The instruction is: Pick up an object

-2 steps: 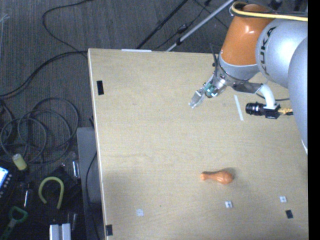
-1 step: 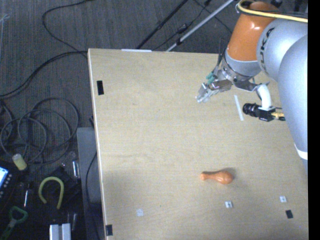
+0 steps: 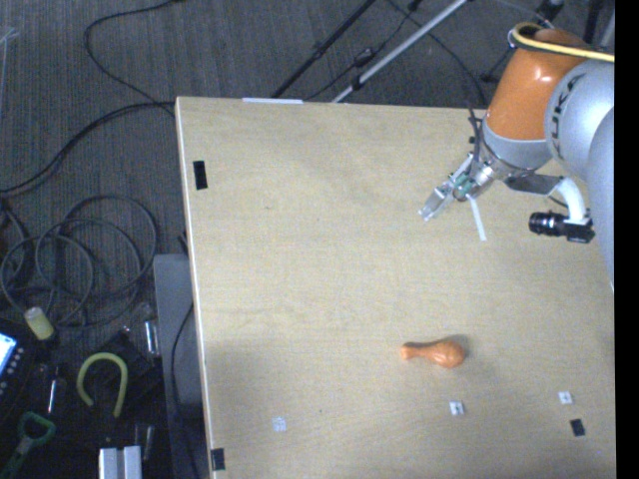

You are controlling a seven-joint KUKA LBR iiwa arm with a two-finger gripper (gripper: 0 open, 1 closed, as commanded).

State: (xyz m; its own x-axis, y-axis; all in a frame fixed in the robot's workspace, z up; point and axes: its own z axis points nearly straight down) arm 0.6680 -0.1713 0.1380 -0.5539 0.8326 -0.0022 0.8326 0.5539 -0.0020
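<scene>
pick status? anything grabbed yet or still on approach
Done: nothing that shows. The orange pear-shaped object lies on the tan board, untouched, toward the near edge. In hand: nothing; the gripper hangs over the far right part of the board, well apart from the object, with nothing between its fingers. Left: the whole pick, meaning move over the object, descend, close and lift.

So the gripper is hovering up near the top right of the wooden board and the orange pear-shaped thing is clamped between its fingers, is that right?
Not quite. The gripper is near the top right of the wooden board, but the orange pear-shaped object is not between its fingers. The camera view shows it lying on the board, well apart from the gripper, toward the bottom of the picture.
</scene>
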